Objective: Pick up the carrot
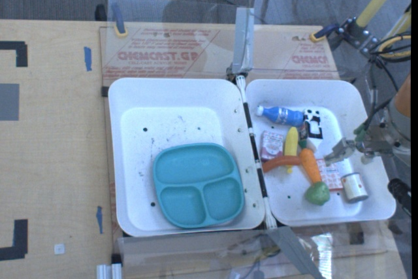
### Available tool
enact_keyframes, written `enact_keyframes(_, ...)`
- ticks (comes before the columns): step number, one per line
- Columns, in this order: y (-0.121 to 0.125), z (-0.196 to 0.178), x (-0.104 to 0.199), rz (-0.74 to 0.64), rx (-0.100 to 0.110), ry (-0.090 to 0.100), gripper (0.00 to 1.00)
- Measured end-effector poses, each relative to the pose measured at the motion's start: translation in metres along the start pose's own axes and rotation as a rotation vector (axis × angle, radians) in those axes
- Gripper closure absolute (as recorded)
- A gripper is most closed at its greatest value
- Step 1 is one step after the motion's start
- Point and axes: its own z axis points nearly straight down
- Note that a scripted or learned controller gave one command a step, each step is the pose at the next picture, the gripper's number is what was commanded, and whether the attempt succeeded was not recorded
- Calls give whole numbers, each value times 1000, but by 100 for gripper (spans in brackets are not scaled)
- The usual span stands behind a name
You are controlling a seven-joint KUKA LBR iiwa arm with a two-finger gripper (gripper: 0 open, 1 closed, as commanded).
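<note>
Nothing's picked up yet: the carrot (310,166) lies in the right bin (374,206) (wedged among the banana (291,144), a green thing and a can), while the gripper (347,149) hangs just to its right, can't tell if spread or pinched.

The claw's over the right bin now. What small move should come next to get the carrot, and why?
Probably shift the claw a little toward the left bin, then lower it. It sits above the right bin near the silver can, while the carrot lies beside it toward the bin's middle, packed between the yellow piece and the green piece, so centring over the carrot first seems wise.
</note>
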Motion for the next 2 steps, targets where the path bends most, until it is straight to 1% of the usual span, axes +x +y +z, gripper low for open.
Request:
enact_keyframes(1,46,104,27,-176,-20,-6,0)
enact_keyframes(2,47,95,25,-173,-21,-8,100)
